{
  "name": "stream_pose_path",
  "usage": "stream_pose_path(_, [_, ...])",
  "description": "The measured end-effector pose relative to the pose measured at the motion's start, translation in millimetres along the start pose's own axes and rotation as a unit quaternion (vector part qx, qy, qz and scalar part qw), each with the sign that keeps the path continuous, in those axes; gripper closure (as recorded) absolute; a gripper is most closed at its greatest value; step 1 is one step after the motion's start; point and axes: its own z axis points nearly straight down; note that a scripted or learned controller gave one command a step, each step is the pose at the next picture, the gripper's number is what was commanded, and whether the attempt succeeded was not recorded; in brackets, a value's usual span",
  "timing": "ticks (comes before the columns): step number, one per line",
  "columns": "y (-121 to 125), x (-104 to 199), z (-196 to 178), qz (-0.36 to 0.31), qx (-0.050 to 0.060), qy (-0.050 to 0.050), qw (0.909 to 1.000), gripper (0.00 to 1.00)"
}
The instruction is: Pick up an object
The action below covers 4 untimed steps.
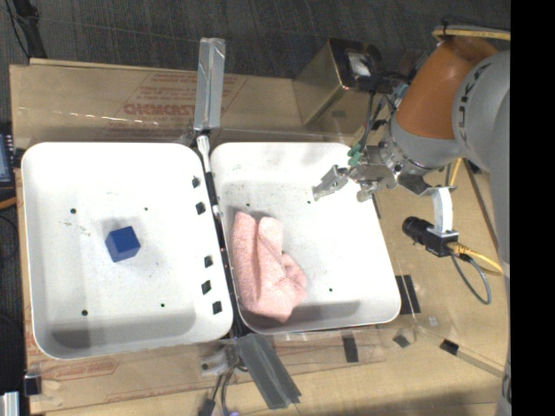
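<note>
A pink folded cloth (264, 265) lies in the right bin (342, 232), against its left wall. A blue cube (123, 243) sits in the left bin (52, 232), left of its middle. My gripper (347, 182) hangs over the right bin's upper right part, above and to the right of the cloth. Its fingers are spread apart, one pointing left and one down, with nothing between them.
A grey divider strip with black clips runs between the two bins. A brown cardboard sheet lies behind the bins, and a tan box stands at the back near the arm. Black clips lie on the bench right of the right bin.
</note>
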Motion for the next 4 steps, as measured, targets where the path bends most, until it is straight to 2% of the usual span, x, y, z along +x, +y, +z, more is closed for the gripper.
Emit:
stream_pose_path(1, [-21, 83, 120, -0.034, 0.001, 0.0, 0.9994, 0.0])
stream_pose_path(2, [-78, 41, 133, -0.098, -0.001, 0.0, 0.9952, 0.0])
stream_pose_path(3, [-32, 92, 132, -0.111, -0.001, 0.0, 0.9938, 0.0])
stream_pose_path(4, [-32, 91, 123, -0.113, 0.0, 0.0, 0.9936, 1.0])
